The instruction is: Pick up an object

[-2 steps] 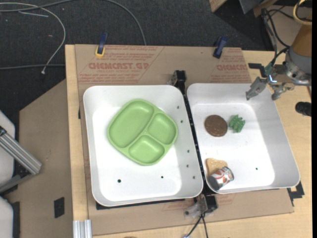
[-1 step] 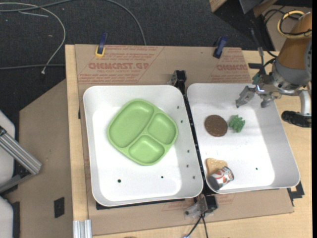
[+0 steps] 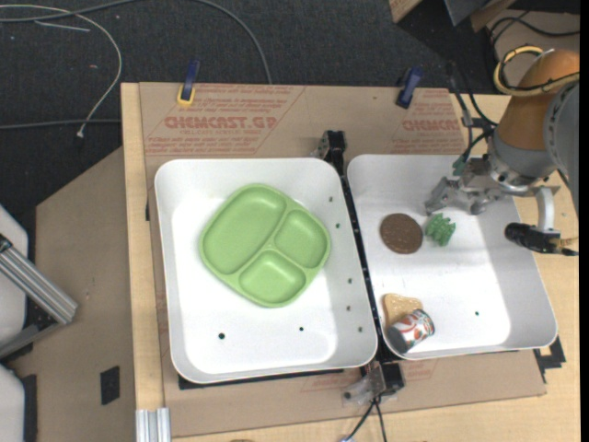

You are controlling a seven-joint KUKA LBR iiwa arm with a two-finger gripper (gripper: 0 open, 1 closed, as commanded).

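Camera view, looking down at a slant on a cardboard-topped table [image 3: 138,247] that carries two shallow white bins side by side.

The left bin [image 3: 184,339] holds one thing: a light green divided plate [image 3: 265,244] with three compartments, lying flat near the bin's middle and turned at an angle to its walls.

The right bin [image 3: 515,311] holds the smaller things. A round brown disc [image 3: 402,233] lies flat toward the bin's left wall. Just beside it, on the side nearer the arm, sits a small green toy [image 3: 441,229]. At the bin's near left corner a red and silver can [image 3: 414,327] lies on its side, touching a tan piece [image 3: 398,304] next to it.

The grey arm with its orange band reaches in over the far right part of this bin. Its claw [image 3: 448,194] hangs just above and beside the green toy, with nothing visibly between its fingers; whether they are spread or closed I cannot tell.

The green toy looks the likeliest thing to be picked, since the claw sits right over it. The brown disc so close beside it could get in the way of a finger coming down.

Blue clamps [image 3: 190,79] pin the cardboard at the table's far edge.
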